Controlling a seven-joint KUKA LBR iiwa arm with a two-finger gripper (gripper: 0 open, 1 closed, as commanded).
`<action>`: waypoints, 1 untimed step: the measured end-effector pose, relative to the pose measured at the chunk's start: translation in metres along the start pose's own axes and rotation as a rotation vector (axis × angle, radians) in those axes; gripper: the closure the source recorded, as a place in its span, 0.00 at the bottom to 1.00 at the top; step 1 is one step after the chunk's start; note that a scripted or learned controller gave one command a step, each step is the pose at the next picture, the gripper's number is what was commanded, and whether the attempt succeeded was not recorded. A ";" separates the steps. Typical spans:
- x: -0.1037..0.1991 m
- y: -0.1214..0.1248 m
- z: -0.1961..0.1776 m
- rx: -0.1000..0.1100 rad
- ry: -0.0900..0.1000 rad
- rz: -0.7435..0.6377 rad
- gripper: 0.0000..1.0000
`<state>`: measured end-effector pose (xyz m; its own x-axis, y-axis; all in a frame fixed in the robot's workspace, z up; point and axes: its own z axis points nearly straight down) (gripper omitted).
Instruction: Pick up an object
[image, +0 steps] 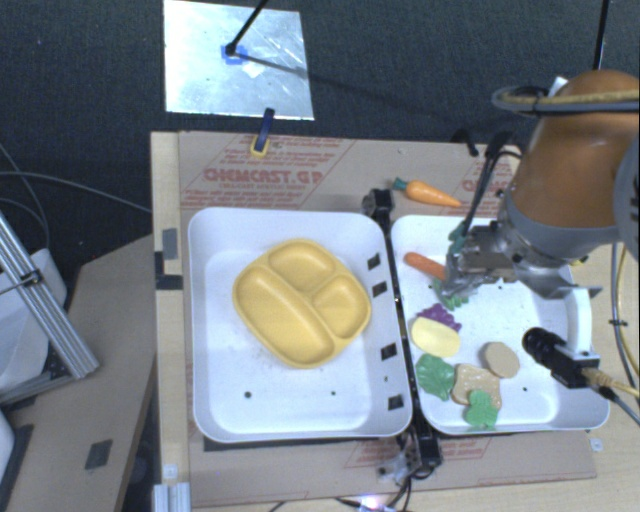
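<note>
Left bin (215, 400) carries a yellow divided plate (300, 300); right bin (560, 405) carries the toy food: an orange carrot piece (424, 265) near its upper left, a purple grape cluster (438, 318), a pale yellow piece (436, 339), green leafy pieces (435, 373) and tan pieces (499, 359) below. Gripper (462, 285) sits low over a small green piece (455, 297), carrot piece just to its left with long axis running left-to-right and slightly down; jaw state cannot be made out. Arm enters from right, wrist bent down over the bin's upper half; a second carrot (428, 192) lies outside on the board.
</note>
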<state>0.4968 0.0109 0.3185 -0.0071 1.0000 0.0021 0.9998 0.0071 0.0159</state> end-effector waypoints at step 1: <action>0.015 0.058 0.042 0.014 -0.002 0.000 1.00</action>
<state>0.5556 0.0269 0.2775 -0.0069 1.0000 -0.0001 1.0000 0.0069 0.0021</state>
